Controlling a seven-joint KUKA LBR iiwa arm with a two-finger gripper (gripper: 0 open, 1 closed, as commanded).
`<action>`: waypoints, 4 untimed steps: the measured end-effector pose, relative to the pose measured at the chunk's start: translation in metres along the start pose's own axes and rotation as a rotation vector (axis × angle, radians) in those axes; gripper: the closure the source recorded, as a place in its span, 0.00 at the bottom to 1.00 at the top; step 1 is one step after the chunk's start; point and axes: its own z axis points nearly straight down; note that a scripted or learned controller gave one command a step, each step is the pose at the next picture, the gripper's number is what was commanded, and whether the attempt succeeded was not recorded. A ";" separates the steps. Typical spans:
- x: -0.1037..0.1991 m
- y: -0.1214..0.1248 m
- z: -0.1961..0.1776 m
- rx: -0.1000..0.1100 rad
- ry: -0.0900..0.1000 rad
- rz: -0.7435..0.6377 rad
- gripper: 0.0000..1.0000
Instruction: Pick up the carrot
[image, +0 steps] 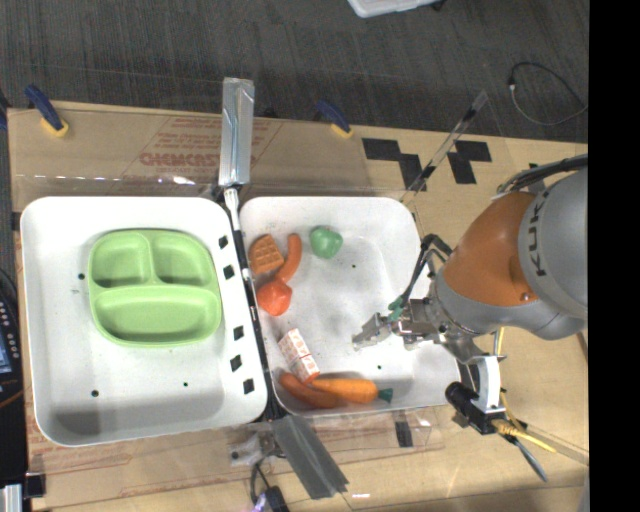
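The carrot (347, 388) is orange with a small green stub at its right end. It lies flat along the front wall of the right bin (400, 225). A reddish sausage (300, 392) touches its left end. My gripper (372, 331) hovers over the bin's right-centre floor, above and slightly right of the carrot and apart from it. It is open, with nothing between its fingers. The grey arm with its orange band comes in from the right.
In the right bin are a brown waffle (265, 254), an orange-red sausage (292, 256), a green vegetable (325, 241), a red piece (275, 297) and a small box (298, 350). The left bin (60, 390) holds a green divided tray (155, 285).
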 end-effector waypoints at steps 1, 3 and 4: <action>0.040 -0.002 0.021 0.002 0.001 0.030 0.00; 0.012 0.000 0.010 -0.002 -0.001 -0.428 0.00; 0.027 -0.001 0.011 -0.002 -0.001 -0.163 0.00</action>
